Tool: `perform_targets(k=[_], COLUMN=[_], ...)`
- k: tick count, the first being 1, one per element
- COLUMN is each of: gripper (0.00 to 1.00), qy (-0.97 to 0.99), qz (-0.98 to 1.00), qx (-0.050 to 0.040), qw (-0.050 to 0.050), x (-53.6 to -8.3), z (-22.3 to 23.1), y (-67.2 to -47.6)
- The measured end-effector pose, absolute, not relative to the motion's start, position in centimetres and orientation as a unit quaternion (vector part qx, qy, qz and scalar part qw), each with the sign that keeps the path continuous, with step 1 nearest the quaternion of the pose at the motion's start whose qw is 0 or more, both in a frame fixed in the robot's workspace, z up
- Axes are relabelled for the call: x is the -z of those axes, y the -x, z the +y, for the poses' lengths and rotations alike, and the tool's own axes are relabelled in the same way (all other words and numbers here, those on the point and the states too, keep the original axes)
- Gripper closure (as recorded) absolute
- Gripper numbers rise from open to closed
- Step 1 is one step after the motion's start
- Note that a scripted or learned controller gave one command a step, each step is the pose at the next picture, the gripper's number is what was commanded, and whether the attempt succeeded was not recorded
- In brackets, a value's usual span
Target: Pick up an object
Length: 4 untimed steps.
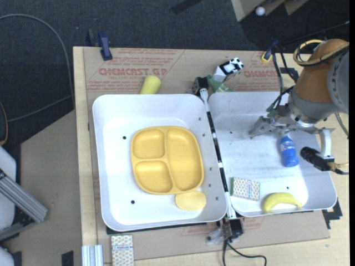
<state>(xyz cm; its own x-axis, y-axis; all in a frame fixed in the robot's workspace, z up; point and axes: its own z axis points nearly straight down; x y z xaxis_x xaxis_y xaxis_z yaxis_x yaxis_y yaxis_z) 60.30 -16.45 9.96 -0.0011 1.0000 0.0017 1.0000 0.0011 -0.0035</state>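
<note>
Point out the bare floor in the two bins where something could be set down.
Left bin: free strips along its left wall and above the yellow divided plate; crowded at the bottom, where the yellow disc sits. Right bin: bare middle between the gripper, blue bottle and patterned packet; crowded bottom by the banana.

Robot lab or test bench, not a home. A grey KUKA arm with orange band (319,79) is reaching over a brown board (166,65) printed with lettering, clamps (103,44) holding its far edge. Two white bins (108,165) are sitting side by side on it. Loose cables (39,43) are trailing over dark carpet (138,10), aluminium framing (19,198) standing at left.
</note>
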Motion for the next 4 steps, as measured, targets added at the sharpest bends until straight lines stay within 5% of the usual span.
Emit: perform_targets(k=[1, 2, 4], gripper=[0.00, 0.00, 0.00], qy=[0.706, 0.707, 0.707], qz=[-0.709, -0.707, -0.707], qx=[0.0020, -0.0002, -0.0004], qw=[0.006, 0.001, 0.001], x=[-9.0, -8.4, -8.4], z=[-21.8, -18.9, -17.7], y=[-66.4, -60.6, -57.2])
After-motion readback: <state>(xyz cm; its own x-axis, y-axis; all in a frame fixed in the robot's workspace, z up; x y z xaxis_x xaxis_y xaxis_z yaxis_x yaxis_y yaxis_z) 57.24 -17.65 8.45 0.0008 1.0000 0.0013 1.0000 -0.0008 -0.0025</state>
